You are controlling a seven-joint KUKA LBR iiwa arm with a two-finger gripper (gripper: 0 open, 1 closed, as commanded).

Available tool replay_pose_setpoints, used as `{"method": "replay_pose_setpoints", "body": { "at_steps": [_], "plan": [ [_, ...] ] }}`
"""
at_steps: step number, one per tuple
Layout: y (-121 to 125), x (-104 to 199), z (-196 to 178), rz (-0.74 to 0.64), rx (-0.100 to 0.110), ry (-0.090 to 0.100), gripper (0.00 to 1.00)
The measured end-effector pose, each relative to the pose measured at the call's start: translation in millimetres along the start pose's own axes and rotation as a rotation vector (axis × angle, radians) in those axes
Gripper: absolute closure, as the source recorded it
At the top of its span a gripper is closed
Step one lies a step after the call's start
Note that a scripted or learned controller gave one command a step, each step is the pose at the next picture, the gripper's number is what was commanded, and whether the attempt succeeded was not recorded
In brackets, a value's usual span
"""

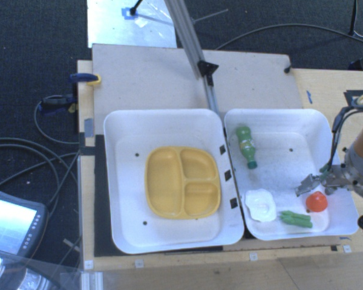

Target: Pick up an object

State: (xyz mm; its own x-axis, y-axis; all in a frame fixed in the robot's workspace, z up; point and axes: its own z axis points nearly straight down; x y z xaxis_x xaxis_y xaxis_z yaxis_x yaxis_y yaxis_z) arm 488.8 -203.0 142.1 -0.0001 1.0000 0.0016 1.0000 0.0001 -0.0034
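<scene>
Green pods (pixel 297 219) lay nearest the camera, at the front of the right bin (pixel 278 118), with a white cup-like piece (pixel 261 205) just beside them to the left. Behind them sat a small red-orange ball (pixel 316 202), and farther back, well apart, a green bottle (pixel 246 145) on its side. The left bin (pixel 124 125) held 1 yellow compartment plate (pixel 183 182). My pincer (pixel 316 186) hung over the right bin's right side, directly above and just beside the ball; I could not tell whether it was apart or together, as the view was too coarse there. Nothing was seen lifted: all 4 objects in the right bin rested on its floor. I judged the task as not yet done, with approach to the ball largely complete and the descent, closure and lift remaining. The ball's round shape could let it roll from a poor closure.
</scene>
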Motion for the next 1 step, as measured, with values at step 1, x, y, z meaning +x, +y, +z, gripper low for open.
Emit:
{"method": "replay_pose_setpoints", "body": {
  "at_steps": [1],
  "plan": [
    [-0.4,0.3,52.4,0.000,0.000,0.000,0.00]
  ]
}}
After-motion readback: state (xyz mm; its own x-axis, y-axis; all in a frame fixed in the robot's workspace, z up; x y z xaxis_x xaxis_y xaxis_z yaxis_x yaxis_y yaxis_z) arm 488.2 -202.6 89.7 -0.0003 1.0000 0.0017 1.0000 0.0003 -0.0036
